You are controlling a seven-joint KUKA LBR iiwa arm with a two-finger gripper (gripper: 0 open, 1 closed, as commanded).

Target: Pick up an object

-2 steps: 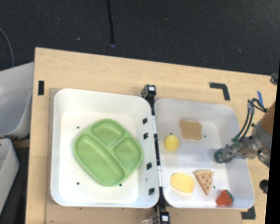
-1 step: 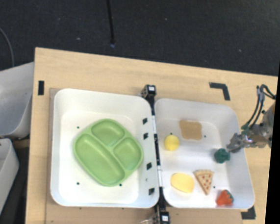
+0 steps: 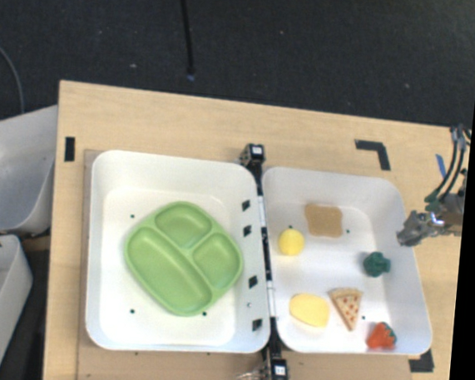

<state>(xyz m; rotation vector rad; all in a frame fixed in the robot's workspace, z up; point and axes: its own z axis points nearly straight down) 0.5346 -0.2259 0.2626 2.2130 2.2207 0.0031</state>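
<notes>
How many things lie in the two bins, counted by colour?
Green: 2, divided plate, dark green piece
Yellow: 2, round one, oval one
Brown: 1, bread slice
Orange-tan: 1, pizza wedge
Red: 1, strawberry
Total: 7

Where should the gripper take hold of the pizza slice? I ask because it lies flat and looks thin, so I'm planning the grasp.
Probably across the wide crust end of the pizza slice, coming straight down from above. It lies flat on the right bin floor, narrowing toward its lower tip, so the crust end likely gives the fingers more edge. The yellow piece sits close on its left, so closing along the other axis seems safer.
</notes>
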